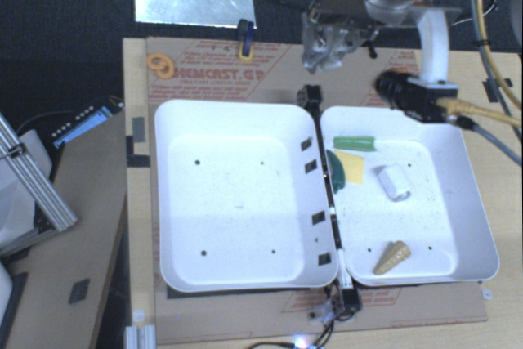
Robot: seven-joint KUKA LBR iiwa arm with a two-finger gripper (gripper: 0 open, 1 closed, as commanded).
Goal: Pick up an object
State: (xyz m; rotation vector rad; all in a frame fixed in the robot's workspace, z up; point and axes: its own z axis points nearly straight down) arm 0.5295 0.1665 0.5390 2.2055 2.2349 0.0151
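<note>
The right bin [458, 176] holds a green stick [355, 143] near its far left corner, a yellow wedge [351, 167] just below it, a dark green curved piece [336, 172] against the left wall, a white cylinder [395, 182] in the middle, and a tan cone [391, 257] near the front. My gripper [325, 53] hangs high above the bench's far edge, beyond the seam between the bins, well away from all of these. Nothing shows between its fingers.
The left bin [237, 192] lies beside the right one, with black clips [315, 167] along the shared wall. A yellow ring [160, 65] and a blue-yellow clamp [245, 41] sit on the cardboard behind the bins. A black cable fitting [413, 94] overhangs the right bin's far edge.
</note>
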